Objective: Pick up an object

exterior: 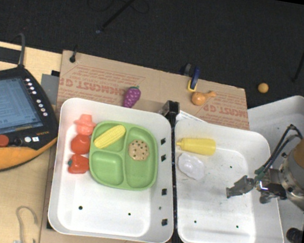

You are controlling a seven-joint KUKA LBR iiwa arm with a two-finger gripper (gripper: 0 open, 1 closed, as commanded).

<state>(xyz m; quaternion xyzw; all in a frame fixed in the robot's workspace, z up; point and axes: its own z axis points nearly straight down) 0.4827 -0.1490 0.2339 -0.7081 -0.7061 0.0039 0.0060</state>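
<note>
I find the gripper point(240, 189) low over the right bin point(262, 239), near that bin's right wall, with the arm point(301, 167) entering across the same edge. Its dark fingers point left toward the bin's middle, and I see nothing between them; whether they are spread or closed I cannot tell at this resolution. The nearest candidates lie toward the bin's upper-left corner: a yellow mustard bottle point(196, 145) on its side along the far wall, and a clear plastic piece point(192, 166) just beside it. I judge the low approach suits a sideways reach for either. The left bin point(101, 214) carries a green divided plate point(110, 169) holding a corn cob point(109, 135) and a cookie point(139, 150), well apart from the gripper.
</note>
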